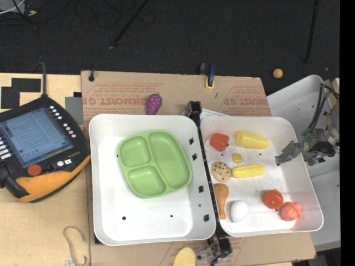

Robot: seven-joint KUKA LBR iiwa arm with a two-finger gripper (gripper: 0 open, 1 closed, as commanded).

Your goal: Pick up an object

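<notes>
one gripper (285, 153), jaw state not discernible, sits at the right bin's (302, 201) right edge; the corn cob (248, 171) lies to its left, long axis running left-right.

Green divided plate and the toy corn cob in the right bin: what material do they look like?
Green divided plate: looks like moulded plastic with a matte finish; even colour, rounded compartment ridges, soft sheen only. Toy corn cob: probably plastic or rubbery vinyl, smooth and slightly glossy; uniform yellow with a pale highlight along its length. Hard versus soft cannot be told from this view.
</notes>
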